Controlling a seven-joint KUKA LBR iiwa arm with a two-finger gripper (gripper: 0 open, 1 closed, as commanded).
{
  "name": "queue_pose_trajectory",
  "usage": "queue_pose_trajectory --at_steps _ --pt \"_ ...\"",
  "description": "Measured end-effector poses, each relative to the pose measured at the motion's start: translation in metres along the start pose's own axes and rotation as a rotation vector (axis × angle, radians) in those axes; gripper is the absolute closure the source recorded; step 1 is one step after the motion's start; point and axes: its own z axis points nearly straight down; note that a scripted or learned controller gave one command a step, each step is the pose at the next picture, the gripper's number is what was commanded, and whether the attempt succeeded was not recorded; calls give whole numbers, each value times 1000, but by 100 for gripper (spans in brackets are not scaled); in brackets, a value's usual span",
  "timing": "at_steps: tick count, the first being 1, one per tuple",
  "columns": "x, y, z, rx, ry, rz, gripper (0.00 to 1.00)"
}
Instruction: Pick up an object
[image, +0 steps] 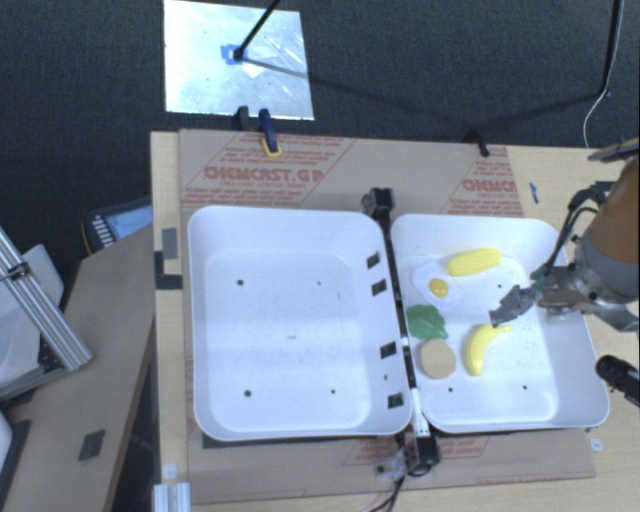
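You're looking down on two shallow white bins side by side on the bench; the left bin (290, 320) sits beside the right bin (520, 400), which holds all the objects. The arm (610, 250) comes in from the right edge, grey with its orange band showing near the wrist, and its gripper (508, 308) hangs over the middle of the right bin. The dark fingers point left and down, their tips just above the upper end of the banana (481, 348) — touching or a hair apart, you cannot tell from this angle. Whether the claw is open or closed is not readable here; the tips blur into one dark shape, and nothing is visibly between them. The banana lies tilted on the bin floor, just right of a round tan disc (437, 359). Above the disc sits a green leafy piece (428, 321), and further up a fried egg (438, 285) with a corn cob (473, 262) beside it — all well clear of the fingers.
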Motion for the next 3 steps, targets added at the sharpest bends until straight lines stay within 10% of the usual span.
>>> queue_pose_trajectory --at_steps 1,3 --pt "61 -2 109 6 5 -6 0" --pt "47 34 124 -29 -5 -3 0"
